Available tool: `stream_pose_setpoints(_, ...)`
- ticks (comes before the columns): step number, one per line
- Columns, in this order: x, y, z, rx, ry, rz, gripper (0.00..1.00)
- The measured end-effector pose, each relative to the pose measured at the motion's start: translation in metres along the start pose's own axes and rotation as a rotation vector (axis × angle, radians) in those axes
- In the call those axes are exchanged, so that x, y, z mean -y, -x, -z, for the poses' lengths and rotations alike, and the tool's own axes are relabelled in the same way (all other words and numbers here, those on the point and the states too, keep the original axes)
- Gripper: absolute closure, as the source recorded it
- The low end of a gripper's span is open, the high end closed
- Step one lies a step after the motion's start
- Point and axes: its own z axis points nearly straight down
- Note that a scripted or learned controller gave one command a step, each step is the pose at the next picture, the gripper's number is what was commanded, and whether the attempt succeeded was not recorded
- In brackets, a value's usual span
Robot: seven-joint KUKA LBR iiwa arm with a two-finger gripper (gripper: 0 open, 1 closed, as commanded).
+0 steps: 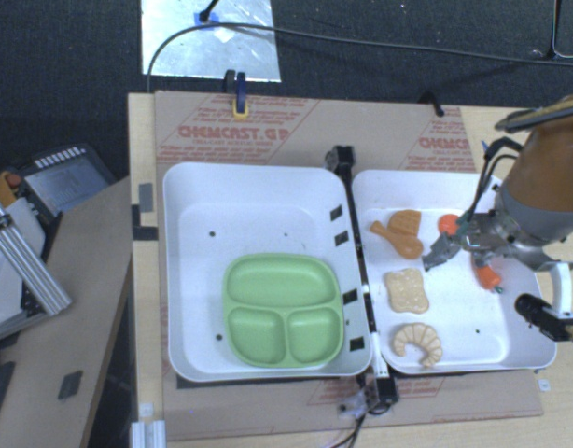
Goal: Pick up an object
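The gripper hangs low in the right bin with its jaws parted and nothing between them, just right of the chicken leg. A cracker and croissant lie nearer the front, two orange pieces sit beside the wrist, and a green plate fills the left bin.

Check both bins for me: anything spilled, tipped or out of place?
Nothing stands out. The green divided plate lies flat in the left bin. The drumstick, cracker and croissant lie apart in the right bin, beside the gripper.
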Motion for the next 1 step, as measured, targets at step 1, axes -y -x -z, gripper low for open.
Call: stream_pose_setpoints(1, -0.0028, -0.0001, 0.0054, 0.002, 0.011, 0.002, 0.0)
